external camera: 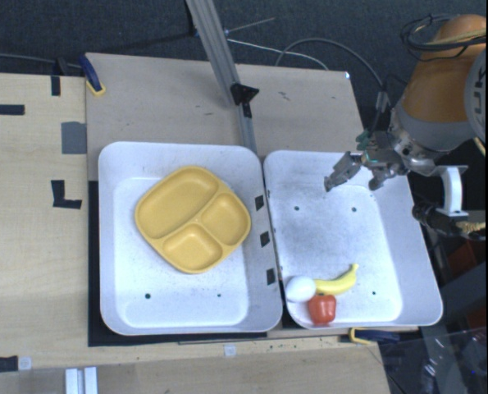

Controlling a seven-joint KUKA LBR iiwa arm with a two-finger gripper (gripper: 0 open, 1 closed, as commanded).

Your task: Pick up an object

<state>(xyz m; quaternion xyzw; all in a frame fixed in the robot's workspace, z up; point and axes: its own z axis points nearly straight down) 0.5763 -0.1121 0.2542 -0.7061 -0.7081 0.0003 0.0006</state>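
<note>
My gripper [357, 178] hangs open over the far right part of the right bin [391, 245], its two dark fingers spread with nothing between them. At that bin's near left corner lie a yellow banana [339, 281], a white egg-like ball [300, 288] and a red pepper-like piece [322, 308], close together. They lie well toward the near edge from the gripper. A yellow divided plate [192, 217] rests in the left bin [116, 245].
A grey metal pole [215, 43] slants down from the top to the bins' far edge. Cables [309, 52] run across the bench behind the right bin. The arm's orange band [440, 80] stands at the upper right.
</note>
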